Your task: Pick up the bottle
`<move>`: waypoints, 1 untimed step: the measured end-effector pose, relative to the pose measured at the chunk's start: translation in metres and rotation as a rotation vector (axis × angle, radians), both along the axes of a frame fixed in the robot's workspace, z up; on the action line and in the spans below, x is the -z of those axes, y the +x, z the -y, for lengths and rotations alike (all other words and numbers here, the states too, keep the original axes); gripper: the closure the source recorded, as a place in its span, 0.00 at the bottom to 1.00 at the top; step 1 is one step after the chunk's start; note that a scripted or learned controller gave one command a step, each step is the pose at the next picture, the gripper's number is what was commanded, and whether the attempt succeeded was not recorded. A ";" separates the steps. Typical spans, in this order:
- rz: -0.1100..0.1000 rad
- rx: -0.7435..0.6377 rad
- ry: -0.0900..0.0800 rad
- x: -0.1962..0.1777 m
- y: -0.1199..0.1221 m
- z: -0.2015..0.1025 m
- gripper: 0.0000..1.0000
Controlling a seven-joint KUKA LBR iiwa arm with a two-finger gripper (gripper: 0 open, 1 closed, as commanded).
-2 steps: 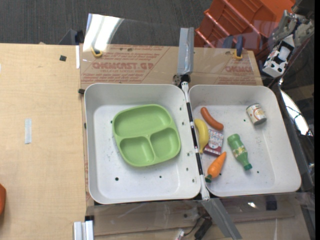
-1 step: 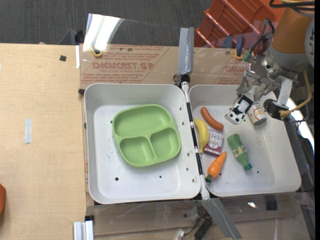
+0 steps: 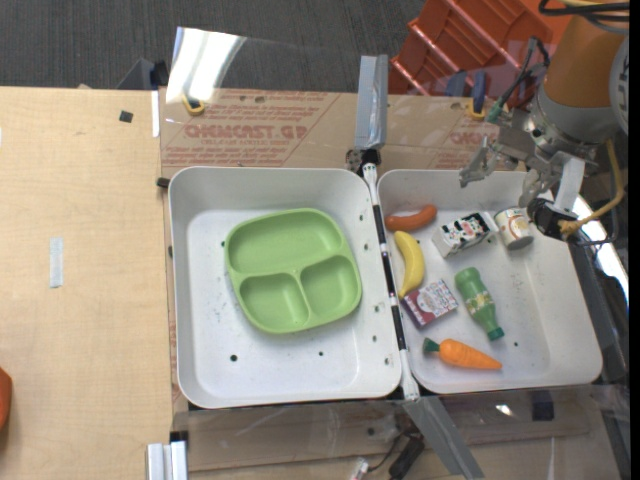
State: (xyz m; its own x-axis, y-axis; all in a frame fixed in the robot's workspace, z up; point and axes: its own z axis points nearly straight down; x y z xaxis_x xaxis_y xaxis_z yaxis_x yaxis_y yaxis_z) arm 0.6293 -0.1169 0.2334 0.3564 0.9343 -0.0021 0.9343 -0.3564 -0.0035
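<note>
Bottle (image 3: 478,303), clear of bin (image 3: 552,320) walls, bare floor rightward

1. A pale wooden bench (image 3: 80,268) is recorded as the carrying surface, with bare wood exposed on the left.
2. Two shallow white bins are set on it side by side, the left bin (image 3: 210,353) and the right bin (image 3: 550,318), with inner rims touching.
3. A printed brown cardboard sheet (image 3: 270,128) is laid flat behind the bins.
4. A small pale strip (image 3: 56,263) and a small black piece (image 3: 125,117) are noted on the bare wood.
</note>
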 end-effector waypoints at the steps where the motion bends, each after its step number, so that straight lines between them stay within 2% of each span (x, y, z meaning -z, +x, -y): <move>1: -0.002 -0.042 0.007 0.136 -0.068 0.086 0.00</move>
State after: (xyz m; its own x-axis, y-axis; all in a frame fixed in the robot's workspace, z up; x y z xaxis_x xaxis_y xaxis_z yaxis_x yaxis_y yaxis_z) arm 0.5615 -0.2031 0.0975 0.3172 0.9484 0.0035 0.9484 -0.3171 -0.0074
